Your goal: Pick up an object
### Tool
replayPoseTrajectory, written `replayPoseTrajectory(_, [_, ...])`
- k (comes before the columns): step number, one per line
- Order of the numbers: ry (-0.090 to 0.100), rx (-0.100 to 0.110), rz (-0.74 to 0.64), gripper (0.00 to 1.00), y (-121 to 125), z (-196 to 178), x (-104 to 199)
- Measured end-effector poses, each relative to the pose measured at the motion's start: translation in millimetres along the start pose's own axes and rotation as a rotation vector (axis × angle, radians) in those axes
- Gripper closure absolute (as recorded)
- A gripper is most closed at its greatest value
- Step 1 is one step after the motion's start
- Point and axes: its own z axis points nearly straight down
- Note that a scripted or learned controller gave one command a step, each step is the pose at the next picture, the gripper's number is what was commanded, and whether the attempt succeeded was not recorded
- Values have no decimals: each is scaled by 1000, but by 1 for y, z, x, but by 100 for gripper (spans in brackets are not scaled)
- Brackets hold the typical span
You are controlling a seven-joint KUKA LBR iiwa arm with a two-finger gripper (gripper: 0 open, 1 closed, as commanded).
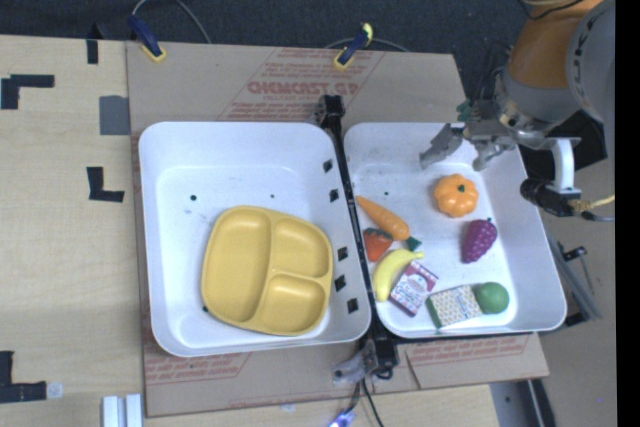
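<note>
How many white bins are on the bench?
2: the left bin holds a yellow tray; the right bin holds the toy food.

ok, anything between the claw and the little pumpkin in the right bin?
Nothing visible. The claw hangs over bare bin floor at the far side of the right bin, and the orange pumpkin sits just nearer the camera, apart from the purple grapes.

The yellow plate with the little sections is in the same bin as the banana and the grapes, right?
Not quite. The camera view shows the yellow plate alone in the left bin. The banana and the grapes lie in the right bin, the one the end effector hangs over.
</note>
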Motion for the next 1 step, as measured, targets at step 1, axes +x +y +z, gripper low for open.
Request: replayPoseTrajectory(1, [-1, 3, 1, 0, -13, 85, -47])
